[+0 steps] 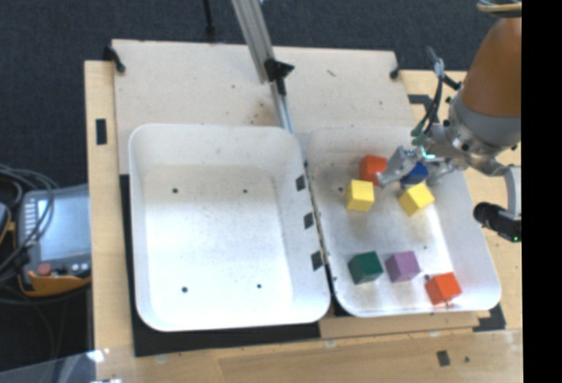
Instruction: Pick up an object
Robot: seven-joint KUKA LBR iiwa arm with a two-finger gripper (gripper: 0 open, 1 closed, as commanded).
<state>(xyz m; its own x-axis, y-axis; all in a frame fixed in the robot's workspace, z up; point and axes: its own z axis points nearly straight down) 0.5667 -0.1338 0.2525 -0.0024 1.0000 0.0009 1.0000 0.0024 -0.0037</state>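
1. Blocks lie scattered in the right bin (474, 241) — six small cubes of mixed colour, and the task does not single one out.
2. Nearest the hand (413, 163) are three: a red-orange block (373, 167) at the upper middle of the bin, a yellow block (360, 195) just below and touching or nearly touching it, and a second yellow block (417, 198) to their right.
3. That second yellow block sits turned on its base, so its corners point up, down and sideways in the view, like a diamond. The first yellow block lies nearly square to the bin's walls.
4. As cubes, none of them has a clear long axis.
5. Along the bin's near side stand a green block (365, 266), a purple block (402, 265) just beside it, and an orange block (443, 287) near the lower right corner, slightly skewed.
6. The hand hangs over the upper right part of this bin, between the red-orange block and the diamond-turned yellow one — just above the latter.
7. Its metal parts and a blue detail blur together, so I cannot tell how it is set, nor whether it touches any block.
8. The left bin (219, 223) lies alongside on the counter (176, 74), their walls meeting down the middle.
9. A slanted metal rail (250, 8) crosses the counter's far edge.
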